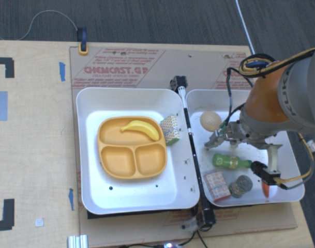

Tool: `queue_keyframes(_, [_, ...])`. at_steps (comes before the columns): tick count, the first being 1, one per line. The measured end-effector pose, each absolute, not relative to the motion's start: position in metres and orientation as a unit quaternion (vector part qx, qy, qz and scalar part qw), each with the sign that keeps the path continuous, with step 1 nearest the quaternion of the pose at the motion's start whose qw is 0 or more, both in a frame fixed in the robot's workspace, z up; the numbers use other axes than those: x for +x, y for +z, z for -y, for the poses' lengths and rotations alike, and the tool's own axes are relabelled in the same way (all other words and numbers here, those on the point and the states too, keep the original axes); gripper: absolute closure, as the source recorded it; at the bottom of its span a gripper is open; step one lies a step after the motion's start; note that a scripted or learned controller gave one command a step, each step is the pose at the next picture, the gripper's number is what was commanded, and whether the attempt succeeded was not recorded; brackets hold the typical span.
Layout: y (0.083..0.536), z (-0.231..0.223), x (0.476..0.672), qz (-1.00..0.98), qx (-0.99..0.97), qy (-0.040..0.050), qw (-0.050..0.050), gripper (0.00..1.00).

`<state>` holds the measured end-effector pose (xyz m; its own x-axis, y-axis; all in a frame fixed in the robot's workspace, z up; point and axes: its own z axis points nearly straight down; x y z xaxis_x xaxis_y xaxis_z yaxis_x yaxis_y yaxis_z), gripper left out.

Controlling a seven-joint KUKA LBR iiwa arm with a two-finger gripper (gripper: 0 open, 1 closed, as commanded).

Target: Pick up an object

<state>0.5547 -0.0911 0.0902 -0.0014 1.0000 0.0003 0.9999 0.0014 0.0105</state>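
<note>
Tabletop: pale wood, with a brown printed cardboard sheet under two shallow white bins set side by side, rims touching.

Arm: grey, orange band above the wrist, enters from the right edge and hangs over the right bin. Cables loop across its top.

Left bin: holds a yellow three-part plate, roughly centred. A banana lies in the plate's long upper compartment. A small patterned box stands tilted just beside the plate's right edge, near the bin's right wall.

Right bin contents, upper to lower: a pale round ball near the top left; a green bottle lying on its side in the middle; a small patterned carton at lower left; a grey round can just beside it; an orange piece near the lower right, partly behind a black fitting on the arm.

Gripper: metal jaws point left, low over the right bin, between the ball and the green bottle, apart from both as far as seen. Whether the jaws are apart or together cannot be told at this angle. Nothing visible between them.
</note>
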Motion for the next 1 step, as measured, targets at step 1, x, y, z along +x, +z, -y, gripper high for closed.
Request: queue_keyframes(1, [0.1015, 0.0956, 0.5561, -0.707, 0.707, 0.0030, 0.010, 1.00])
